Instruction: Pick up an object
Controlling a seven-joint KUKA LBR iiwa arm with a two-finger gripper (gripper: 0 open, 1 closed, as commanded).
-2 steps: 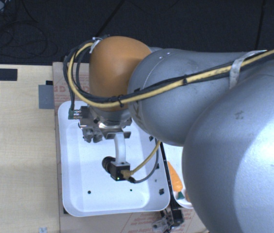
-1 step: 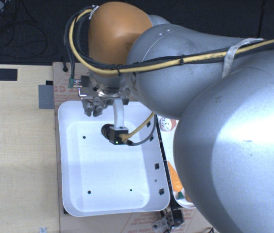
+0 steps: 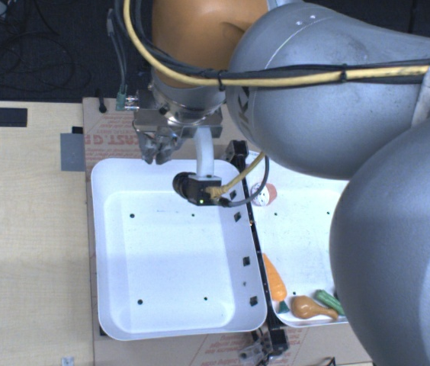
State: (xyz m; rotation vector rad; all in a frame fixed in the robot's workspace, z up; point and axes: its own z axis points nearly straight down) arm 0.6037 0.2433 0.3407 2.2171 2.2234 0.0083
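Here, in the camera view, the grey arm with its orange band [image 3: 200,21] is reaching in from the right and hanging over the far edge of the shallow white left-hand bin [image 3: 116,280]. Its two-finger gripper [image 3: 156,149] is hovering above that bin's back rim, and nothing is showing between the fingers; whether they are spread or closed I cannot tell from this angle. A small dark device with a green light [image 3: 196,189] is dangling just beside it on a white post. The candidate objects are lying in the shallow white right-hand bin [image 3: 306,204]: an orange carrot-shaped toy [image 3: 274,278], a tan pear-shaped piece [image 3: 306,306], a green item [image 3: 328,301] and a small white and red round thing [image 3: 264,195]. Judging from this, no pick is done yet; the reach, descent, grasp and lift are all remaining.
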